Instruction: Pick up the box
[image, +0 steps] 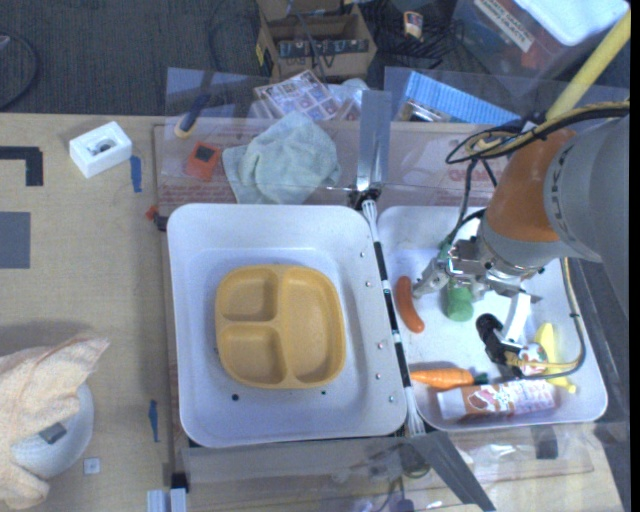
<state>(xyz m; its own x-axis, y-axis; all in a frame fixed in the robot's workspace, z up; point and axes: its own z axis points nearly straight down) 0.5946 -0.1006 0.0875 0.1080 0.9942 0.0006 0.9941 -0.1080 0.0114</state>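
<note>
Gripper (462, 290) is seen low in the right bin (590, 400), just above a green object (459, 303). Jaw state cannot be told. The box (498, 399) is lying near the front wall, beside a carrot (441, 378).

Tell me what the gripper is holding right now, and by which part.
Cannot be told. The gripper sits low in the right bin, right over a green object, but the wrist hides any contact. The box lies untouched at the bin's near edge.
</note>
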